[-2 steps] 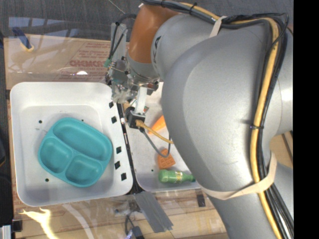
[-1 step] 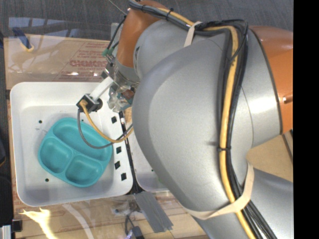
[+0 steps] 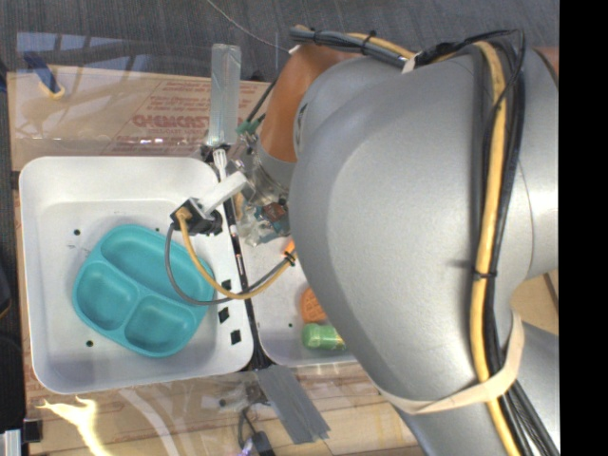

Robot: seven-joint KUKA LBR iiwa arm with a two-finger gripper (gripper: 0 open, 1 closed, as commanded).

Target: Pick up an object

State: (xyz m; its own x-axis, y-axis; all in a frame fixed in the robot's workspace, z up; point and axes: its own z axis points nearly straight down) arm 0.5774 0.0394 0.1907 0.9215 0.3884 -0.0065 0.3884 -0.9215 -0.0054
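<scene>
1. Hovering at the wall between both bins, the gripper [image 3: 258,212] gives no clear sign whether it is released or clenched.
2. A teal divided plate [image 3: 138,293] lies in the view's left bin [image 3: 57,188].
3. An orange thing [image 3: 312,304] and a green thing [image 3: 323,337] lie in the other bin [image 3: 280,351].

Teal divided plate [image 3: 133,293] in one bin [image 3: 47,255] — orange piece [image 3: 312,304], green piece [image 3: 323,337] in other bin [image 3: 274,335]

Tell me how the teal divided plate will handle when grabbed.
The teal plate looks like moulded plastic: probably stiff and light. Lying flat in the left bin, it should not roll, though its low rim may resist pinching.
</scene>
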